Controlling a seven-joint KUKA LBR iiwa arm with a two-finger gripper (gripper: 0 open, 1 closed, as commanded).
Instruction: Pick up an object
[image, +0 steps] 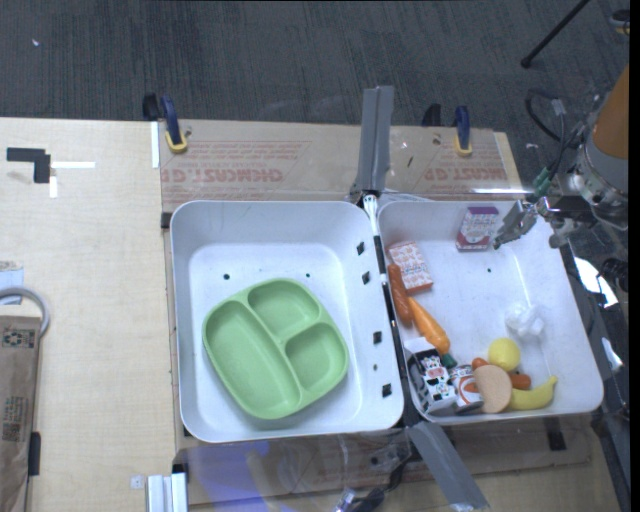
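Observation:
The right bin (560, 270) holds several items. A purple and white packet (478, 227) lies at its far edge, and a pink wafer packet (410, 267) sits near the divider with an orange carrot (421, 317) below it. A white crumpled piece (524, 321) lies at mid right. A yellow lemon (504, 353), a banana (536, 393), a tan round piece (491, 388) and a black and white carton (430, 375) cluster at the near edge. My gripper (532, 226) hangs over the bin's far right corner, just right of the purple packet, open with nothing between its fingers.
The left bin (200, 250) carries a green divided plate (275, 347). A grey post (375, 140) rises between the bins at the back. Clamps (176, 135) hold cardboard behind the bins. Cables and a stand crowd the right side.

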